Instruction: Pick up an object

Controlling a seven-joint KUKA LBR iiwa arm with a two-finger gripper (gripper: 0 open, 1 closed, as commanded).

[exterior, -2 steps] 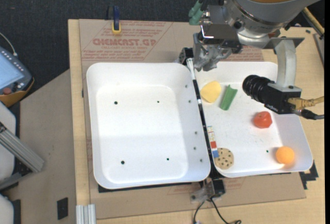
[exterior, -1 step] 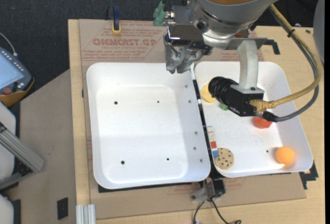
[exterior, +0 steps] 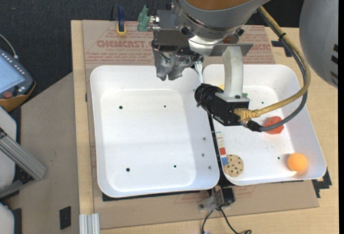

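Jaws (exterior: 173, 69) metallic, above glossy white left bin (exterior: 107, 120)

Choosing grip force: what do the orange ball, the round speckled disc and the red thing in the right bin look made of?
Orange ball: smooth, matte, probably plastic or foam, with even colour and no seams visible. Speckled disc: flat, tan with dark spots, cookie-like, perhaps a plastic toy. Red thing: partly hidden by cable, smooth-looking; material unclear. Right bin: glossy white moulded plastic.
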